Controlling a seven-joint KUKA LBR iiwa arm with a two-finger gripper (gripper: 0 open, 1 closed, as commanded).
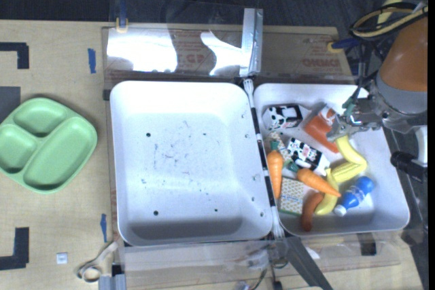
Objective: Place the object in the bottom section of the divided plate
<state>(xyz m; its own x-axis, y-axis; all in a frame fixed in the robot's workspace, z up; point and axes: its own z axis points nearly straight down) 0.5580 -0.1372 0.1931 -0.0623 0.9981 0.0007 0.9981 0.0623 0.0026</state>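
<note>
A green divided plate (45,145) lies on the bench at the far left, outside the bins; its large section faces the lower right and nothing lies in it. My gripper (351,117) hangs over the upper part of the right bin (396,208), just right of an orange-red piece (319,127) and above a yellow banana (348,164). I see nothing held in it. The grey arm with its orange band (406,68) reaches in from the right edge.
The right bin holds several toys: two carrots (274,170) (317,180), a blue bottle (355,195), black-and-white cow-patterned items (283,117), a red sausage (309,211) and a checkered card (293,194). The left bin (183,159) sits between the right bin and the plate.
</note>
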